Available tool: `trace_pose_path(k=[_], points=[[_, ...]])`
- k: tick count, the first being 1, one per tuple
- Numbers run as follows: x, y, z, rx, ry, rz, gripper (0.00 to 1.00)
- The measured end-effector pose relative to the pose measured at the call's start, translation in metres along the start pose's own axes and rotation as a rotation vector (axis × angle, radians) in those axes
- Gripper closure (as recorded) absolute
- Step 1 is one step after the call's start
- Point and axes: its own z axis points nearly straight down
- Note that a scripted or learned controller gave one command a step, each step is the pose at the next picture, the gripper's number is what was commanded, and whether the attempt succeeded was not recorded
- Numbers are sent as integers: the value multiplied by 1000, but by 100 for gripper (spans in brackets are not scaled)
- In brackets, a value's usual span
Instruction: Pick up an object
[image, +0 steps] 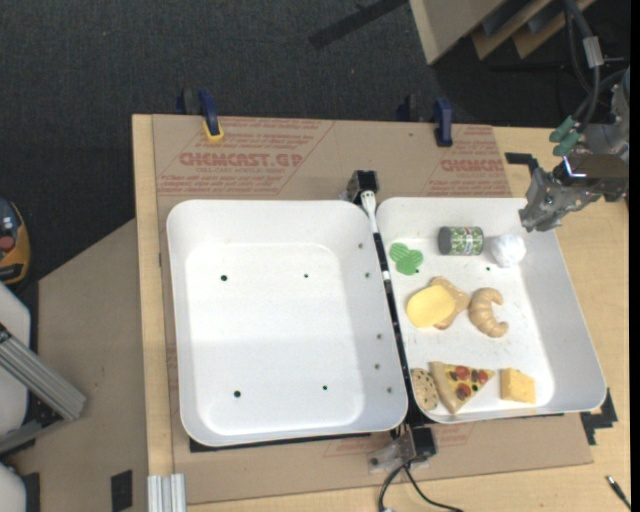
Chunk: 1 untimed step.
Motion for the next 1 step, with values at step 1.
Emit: trace_pose_path(k=[1], points=[[102,-19,142,3,-1,-2,100]])
